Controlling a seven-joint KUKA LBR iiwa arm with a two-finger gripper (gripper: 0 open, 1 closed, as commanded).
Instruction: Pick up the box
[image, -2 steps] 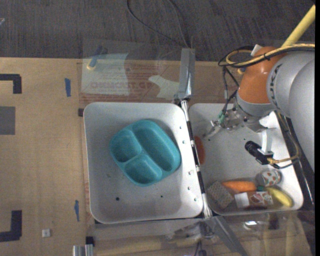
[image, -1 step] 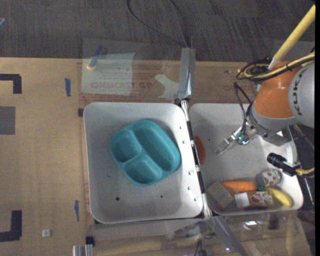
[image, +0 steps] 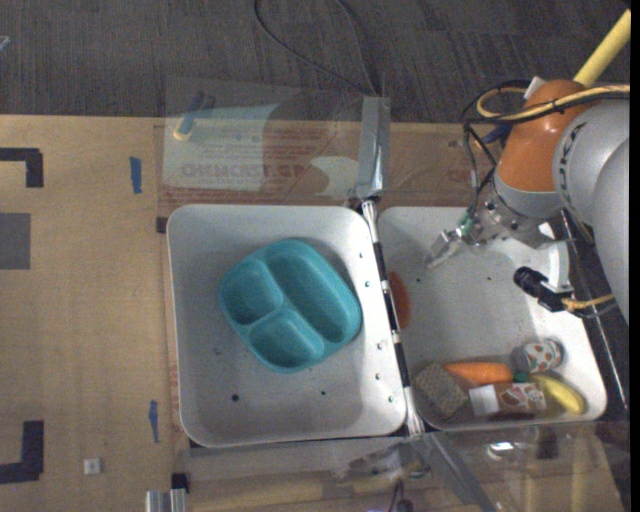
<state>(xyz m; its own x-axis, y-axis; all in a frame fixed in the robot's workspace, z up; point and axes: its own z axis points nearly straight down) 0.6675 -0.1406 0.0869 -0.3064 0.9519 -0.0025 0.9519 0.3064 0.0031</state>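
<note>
Two bins sit on our tan bench. The left one holds a teal tray. In the right bin, lower right of the frame, the box lies crowded against a carrot and banana, so probably an awkward grab. The gripper hovers upper right, well apart from it, nothing in it; we can't tell how it's set. Dark carpet up top.

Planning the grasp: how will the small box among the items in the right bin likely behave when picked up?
The box looks small and lies flat, so it is probably light and stiff. It is crowded by the carrot and banana, so it may shift or jam against them. The end effector is well away from it.
</note>
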